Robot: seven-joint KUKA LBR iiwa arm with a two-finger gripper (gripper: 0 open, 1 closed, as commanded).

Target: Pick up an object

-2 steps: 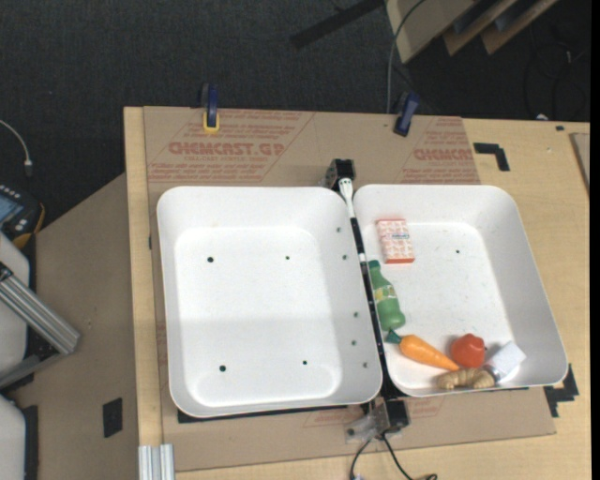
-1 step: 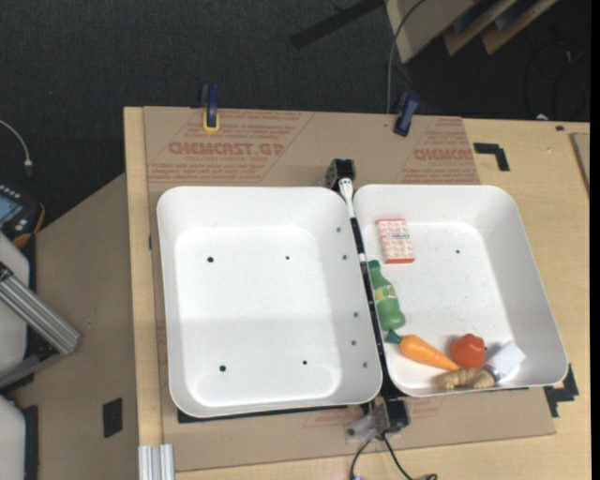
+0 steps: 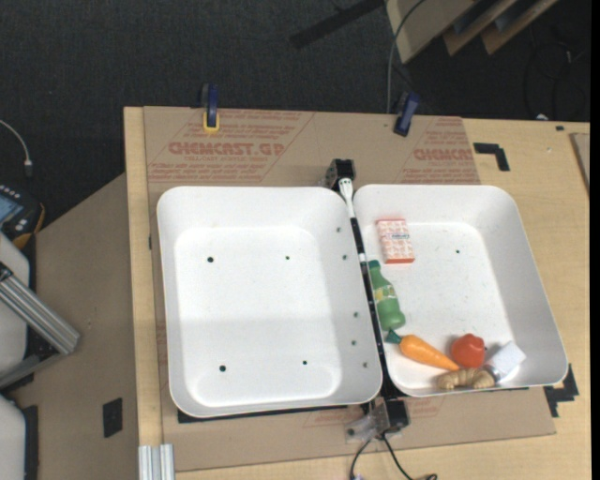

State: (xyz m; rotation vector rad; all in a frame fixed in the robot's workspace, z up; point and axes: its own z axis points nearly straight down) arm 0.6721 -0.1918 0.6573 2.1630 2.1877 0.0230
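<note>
From my feed, the only hardware near the bench is at its margins. Past the far edge, towards the right corner, I see tan slats (image 3: 469,23), a dark bar (image 3: 333,21) and a thin black cable (image 3: 396,42) looping down. Off the left edge I see a ribbed silver rail (image 3: 37,314) and smooth white casings (image 3: 9,253). I cannot tell whether any of it belongs to the robot.

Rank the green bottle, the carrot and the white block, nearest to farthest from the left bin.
1. green bottle: at the right bin's left edge, beside the left bin.
2. carrot: front of the right bin, left of middle.
3. white block: front right corner.
</note>
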